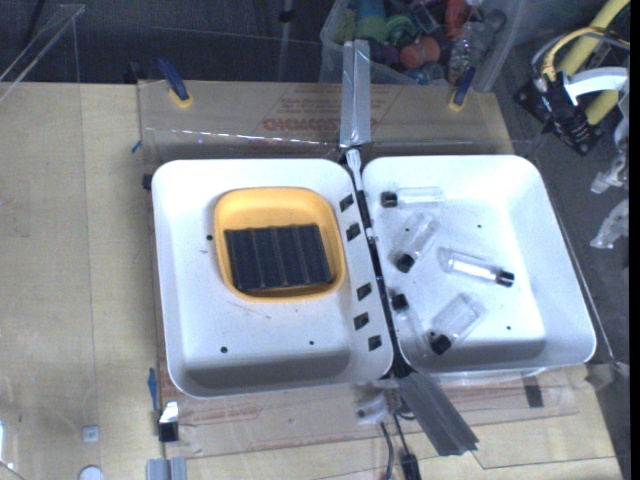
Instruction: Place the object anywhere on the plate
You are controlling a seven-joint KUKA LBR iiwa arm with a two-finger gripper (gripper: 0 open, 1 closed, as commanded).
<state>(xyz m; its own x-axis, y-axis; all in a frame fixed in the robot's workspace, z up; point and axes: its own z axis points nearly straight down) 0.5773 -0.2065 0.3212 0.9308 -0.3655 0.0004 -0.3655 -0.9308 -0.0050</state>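
Grey metal strip [438, 420] juts out at the bottom edge of the frame, just below the seam where the two bins meet, lying on the pale wooden bench [70, 268].

At centre left sits the left bin [180, 358]. A yellow plate [228, 208] with rounded corners rests in its upper middle. A dark ribbed slab [278, 255] lies flat on the plate and covers most of its floor.

Between the bins runs a thin divider [362, 258] marked with a row of small black tabs.

The right bin [540, 308] holds several clear vials with black caps, well apart from the plate. One vial [412, 197] lies near the bin's upper left. A second vial [414, 242] is tilted just below it. A third vial [478, 268] lies toward the middle, its cap pointing right. A fourth vial [452, 323] lies near the lower edge. None of them touches another.

At the upper centre right of the frame stands a clear box of coloured toys [420, 18], behind the bins.
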